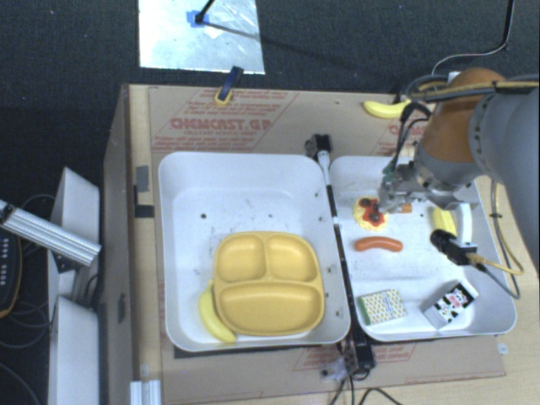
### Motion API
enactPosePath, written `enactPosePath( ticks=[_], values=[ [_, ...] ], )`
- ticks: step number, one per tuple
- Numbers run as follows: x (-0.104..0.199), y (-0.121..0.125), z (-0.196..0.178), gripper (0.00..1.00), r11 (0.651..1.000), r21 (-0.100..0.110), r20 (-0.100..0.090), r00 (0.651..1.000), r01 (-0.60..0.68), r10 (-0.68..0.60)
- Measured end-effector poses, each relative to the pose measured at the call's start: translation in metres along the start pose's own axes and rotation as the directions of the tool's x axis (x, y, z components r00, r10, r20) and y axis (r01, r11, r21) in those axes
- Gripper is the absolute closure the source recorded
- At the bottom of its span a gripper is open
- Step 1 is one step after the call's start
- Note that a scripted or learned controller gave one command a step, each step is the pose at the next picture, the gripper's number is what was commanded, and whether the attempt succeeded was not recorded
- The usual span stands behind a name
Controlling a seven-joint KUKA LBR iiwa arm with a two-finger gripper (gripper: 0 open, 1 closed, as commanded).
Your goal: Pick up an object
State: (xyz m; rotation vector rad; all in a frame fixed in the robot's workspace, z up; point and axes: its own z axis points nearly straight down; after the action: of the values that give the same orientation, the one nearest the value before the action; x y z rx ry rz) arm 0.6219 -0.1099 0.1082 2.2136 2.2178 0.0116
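My gripper [381, 204] hangs low in the back part of the right bin [498, 315], at the end of the grey arm with its orange band. Right at its tip lies a small yellow and red toy [369, 216], partly covered by the gripper. Whether the toy is between the fingers cannot be made out. An orange-red sausage [378, 245] lies just in front of it on the bin floor. A yellow piece [443, 220] rests to the right, half hidden under the arm.
Near the right bin's front edge sit a green-speckled box [381, 306] and a black-and-white carton [449, 304]. The left bin [181, 192] holds a yellow divided plate [268, 282] with a banana [213, 317] at its left. Another banana [382, 108] lies on the bench behind the bins.
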Motion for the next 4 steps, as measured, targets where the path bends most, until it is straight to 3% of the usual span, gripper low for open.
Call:
enactPosePath(
  ticks=[1,2,3,4],
  values=[
    [0.0,0.0,0.0,0.0,1.0,0.0,0.0,1.0,0.0,0.0],
    [-0.007,0.031,-0.022,0.0,1.0,0.006,0.0,1.0,0.003,-0.003],
    [-0.019,0.036,0.018,0.0,1.0,-0.003,0.003,1.0,0.001,-0.001],
    [-0.019,0.037,0.006,1.0,1.0,-0.007,0.006,1.0,0.004,-0.004]
  ],
)
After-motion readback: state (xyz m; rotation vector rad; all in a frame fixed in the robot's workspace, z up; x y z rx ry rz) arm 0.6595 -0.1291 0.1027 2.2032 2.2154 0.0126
